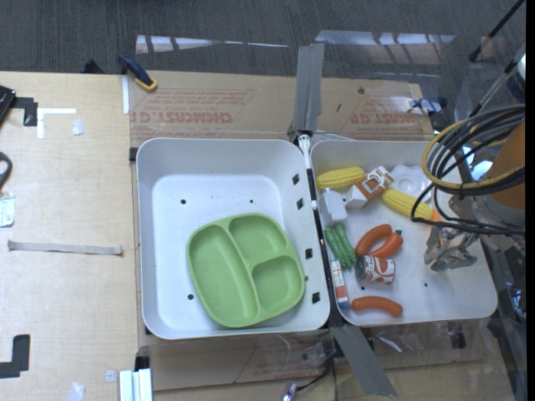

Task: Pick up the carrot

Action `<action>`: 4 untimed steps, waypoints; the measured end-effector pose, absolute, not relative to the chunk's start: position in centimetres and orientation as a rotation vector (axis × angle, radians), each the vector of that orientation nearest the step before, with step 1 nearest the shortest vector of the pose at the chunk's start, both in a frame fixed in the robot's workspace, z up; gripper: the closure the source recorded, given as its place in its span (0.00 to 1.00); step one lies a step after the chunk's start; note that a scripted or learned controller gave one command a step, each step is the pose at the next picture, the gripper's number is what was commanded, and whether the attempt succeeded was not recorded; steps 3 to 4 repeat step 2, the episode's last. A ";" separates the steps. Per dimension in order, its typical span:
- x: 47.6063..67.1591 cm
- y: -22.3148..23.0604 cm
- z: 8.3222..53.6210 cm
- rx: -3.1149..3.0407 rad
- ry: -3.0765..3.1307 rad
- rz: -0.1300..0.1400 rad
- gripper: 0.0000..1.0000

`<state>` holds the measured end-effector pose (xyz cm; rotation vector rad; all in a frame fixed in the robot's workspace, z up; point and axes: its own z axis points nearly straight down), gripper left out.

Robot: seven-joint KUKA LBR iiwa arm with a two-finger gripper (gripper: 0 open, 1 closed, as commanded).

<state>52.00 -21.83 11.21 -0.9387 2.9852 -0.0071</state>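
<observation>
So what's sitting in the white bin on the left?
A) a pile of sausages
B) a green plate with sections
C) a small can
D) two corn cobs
B: the green divided plate lies in the left bin, while the corn cobs, sausages and can lie in the right bin.

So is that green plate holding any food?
Empty. The green plate shows three bare compartments in the left bin; nothing lies on it.
</observation>
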 end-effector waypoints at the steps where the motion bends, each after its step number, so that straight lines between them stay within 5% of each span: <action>1: 51.6 -22.1 19.7 -1.336 2.838 0.000 1.00; 2: 50.6 -22.0 9.2 -1.781 2.584 0.002 1.00; 4: 50.6 -22.0 9.2 -1.781 2.584 0.002 1.00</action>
